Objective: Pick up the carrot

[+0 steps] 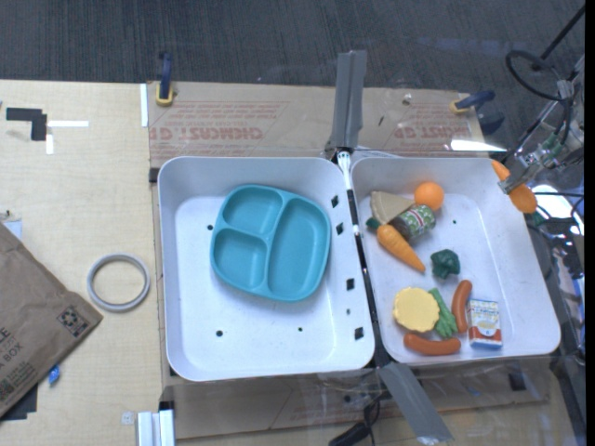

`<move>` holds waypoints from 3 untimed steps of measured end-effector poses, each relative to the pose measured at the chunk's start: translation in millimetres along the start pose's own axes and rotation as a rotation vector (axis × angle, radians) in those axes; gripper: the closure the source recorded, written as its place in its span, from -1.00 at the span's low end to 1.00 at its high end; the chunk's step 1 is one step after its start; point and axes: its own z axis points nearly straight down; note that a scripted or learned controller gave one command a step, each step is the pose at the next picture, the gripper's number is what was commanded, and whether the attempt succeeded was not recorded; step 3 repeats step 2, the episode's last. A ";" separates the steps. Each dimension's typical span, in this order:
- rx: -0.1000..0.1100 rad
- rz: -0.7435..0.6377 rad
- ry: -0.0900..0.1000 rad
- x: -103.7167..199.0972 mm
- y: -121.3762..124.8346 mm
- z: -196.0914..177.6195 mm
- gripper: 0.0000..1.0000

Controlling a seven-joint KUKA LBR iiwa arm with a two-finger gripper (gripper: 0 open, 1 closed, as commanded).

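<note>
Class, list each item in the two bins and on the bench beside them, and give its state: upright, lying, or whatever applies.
carrot: lying at a slant, right bin
bottle: lying on its side
teal divided plate: right way up, left bin
juice carton: lying flat
sausages: lying flat
tape roll: flat on the bench

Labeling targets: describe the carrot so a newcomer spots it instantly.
Look in the right bin, upper left area. The carrot lies slanted just below a dark bottle. It is the one tapered orange thing with a green end, unlike the round orange nearby.
</note>
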 end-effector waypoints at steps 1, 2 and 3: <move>0.004 0.380 0.004 26.9 6.8 121.1 1.00; 0.003 0.558 0.001 60.3 16.9 18.4 1.00; 0.003 0.558 0.001 60.3 16.9 18.4 1.00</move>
